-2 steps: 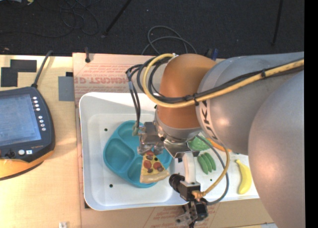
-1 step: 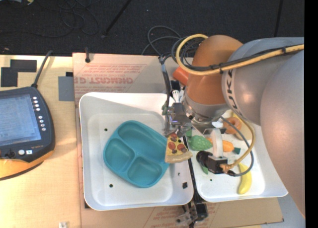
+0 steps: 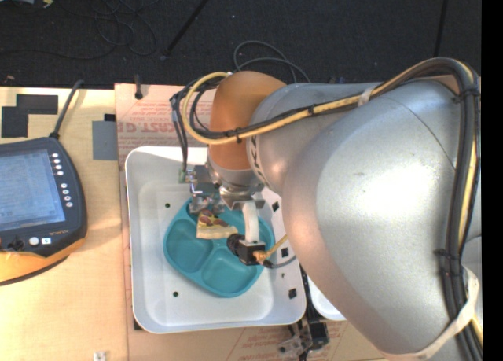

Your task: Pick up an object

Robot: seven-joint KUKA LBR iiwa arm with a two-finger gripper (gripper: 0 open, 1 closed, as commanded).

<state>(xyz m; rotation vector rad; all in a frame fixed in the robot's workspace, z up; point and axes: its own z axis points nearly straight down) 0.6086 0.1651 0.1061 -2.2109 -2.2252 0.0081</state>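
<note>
Camera view, pale wood tabletop (image 3: 86,304), dark floor at top of frame, one white bin (image 3: 149,289), one teal tray (image 3: 212,269), end effector (image 3: 211,214) grip state unclear.

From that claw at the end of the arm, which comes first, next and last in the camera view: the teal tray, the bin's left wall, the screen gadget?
Measured from the gripper:
1. Teal tray: directly beneath it, inside the white bin.
2. White bin's left wall: farther left.
3. Screen gadget: farthest, on the bench at the view's left edge.
</note>
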